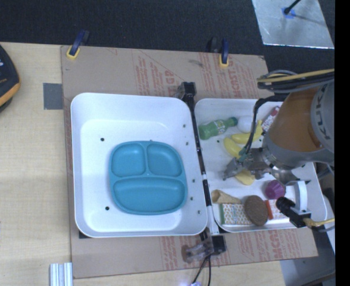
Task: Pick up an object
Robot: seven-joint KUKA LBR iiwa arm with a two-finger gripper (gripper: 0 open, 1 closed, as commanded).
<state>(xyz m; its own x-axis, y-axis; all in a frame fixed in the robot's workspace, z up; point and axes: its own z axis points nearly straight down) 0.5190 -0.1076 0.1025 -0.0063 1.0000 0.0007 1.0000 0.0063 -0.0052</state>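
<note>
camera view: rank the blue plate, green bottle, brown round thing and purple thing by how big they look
1. blue plate
2. green bottle
3. brown round thing, looks close to the bottle
4. purple thing

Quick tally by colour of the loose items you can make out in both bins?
Blue: 1, the divided plate in the left bin
Green: 1, the bottle
Yellow: 2, the pieces
Purple: 1, the small piece
Brown: 1, the oval
Total: 6; the arm hides part of the right bin.

Blue plate (147, 177), white bins (86, 159); green bottle (216, 127), purple cup (275, 189)
</note>
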